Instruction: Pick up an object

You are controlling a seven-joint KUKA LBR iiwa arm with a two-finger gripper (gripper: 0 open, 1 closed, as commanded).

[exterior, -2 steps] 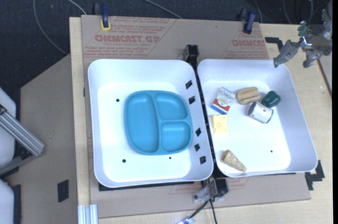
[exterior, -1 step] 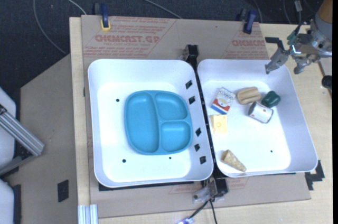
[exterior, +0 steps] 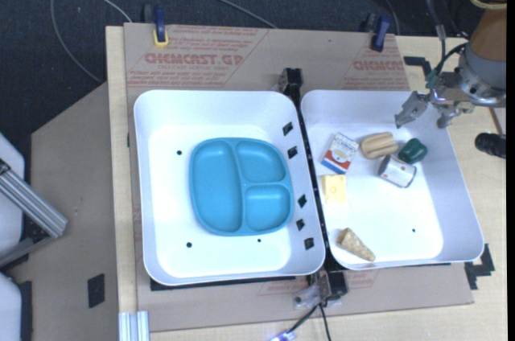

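Overhead, arm [exterior: 489, 50] reaches from right; gripper [exterior: 429, 111] spread, grasping nothing, above right bin [exterior: 451, 235].

Blue divided plate [exterior: 241, 186] in left bin [exterior: 153, 130]; blue clamps [exterior: 160, 26] at board's far edge

One fixed camera is looking down on my bench [exterior: 80, 195] from above at a slant, facing both white bins: the left bin [exterior: 153, 170] and the right bin [exterior: 451, 195] are sitting side by side mid-frame. It is standing far enough back to be taking in dark floor beyond the bench's far edge. My arm [exterior: 489, 50] is entering from the right.
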